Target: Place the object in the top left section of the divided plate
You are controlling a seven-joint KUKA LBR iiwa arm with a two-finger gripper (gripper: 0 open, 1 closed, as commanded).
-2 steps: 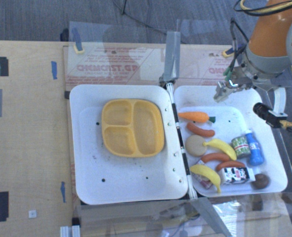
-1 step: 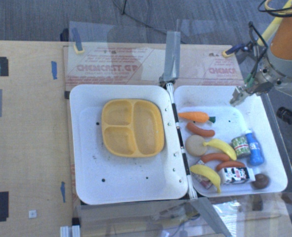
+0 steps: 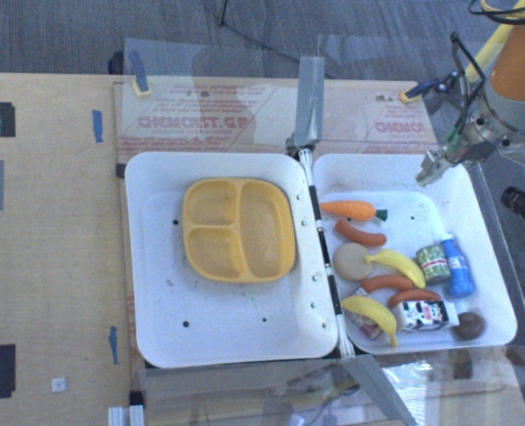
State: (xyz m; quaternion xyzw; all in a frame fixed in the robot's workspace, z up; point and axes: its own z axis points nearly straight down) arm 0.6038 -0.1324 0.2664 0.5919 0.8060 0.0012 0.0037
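Note:
A yellow divided plate (image 3: 239,229) lies in the left bin (image 3: 155,264); its three sections hold nothing, and the top left section (image 3: 210,201) is bare. My gripper (image 3: 433,169) hangs over the far right corner of the right bin (image 3: 493,264), above its rim and apart from the toy food. Nothing shows between its fingertips. The nearest items are a carrot (image 3: 351,209) and a sausage (image 3: 360,233), both lying on the bin floor to the gripper's left and nearer the camera.
The right bin also holds two bananas (image 3: 395,266), another sausage (image 3: 388,283), a beige round piece (image 3: 351,260), a green can (image 3: 432,262), a blue bottle (image 3: 457,269), a milk carton (image 3: 420,313) and a brown lump (image 3: 469,325). A metal divider post (image 3: 310,105) stands behind the bins.

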